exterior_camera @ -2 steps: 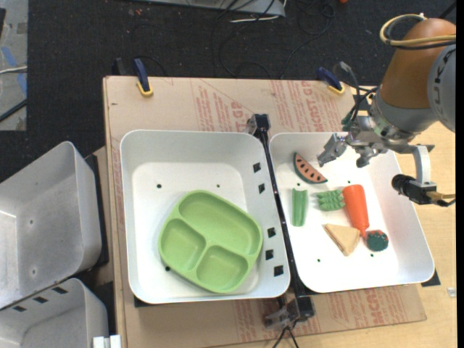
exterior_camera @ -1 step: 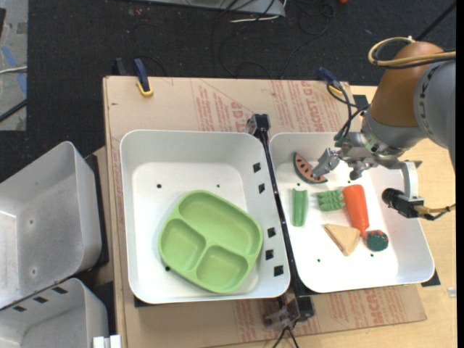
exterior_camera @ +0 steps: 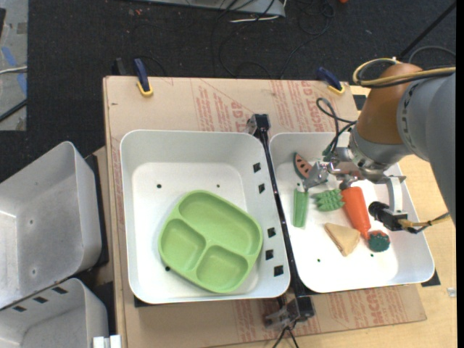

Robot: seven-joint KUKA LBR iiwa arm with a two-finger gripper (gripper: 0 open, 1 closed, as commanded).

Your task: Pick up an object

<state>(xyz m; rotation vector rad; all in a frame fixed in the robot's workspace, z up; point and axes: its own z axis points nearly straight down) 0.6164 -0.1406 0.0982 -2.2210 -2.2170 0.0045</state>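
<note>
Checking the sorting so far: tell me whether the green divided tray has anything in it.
Empty. The green divided tray lies flat in the left bin, and all three compartments show bare green.

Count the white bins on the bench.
2. The left bin holds a green tray; the right bin holds toy food, under the arm. More items may hide beneath the arm.

Bright even overhead light, soft shadows, slightly grainy

Grey arm [exterior_camera: 429, 111], smooth and rounded, orange band [exterior_camera: 384, 114] above the wrist, dark cables looping over it, metal gripper [exterior_camera: 324, 174] parts below.
</note>
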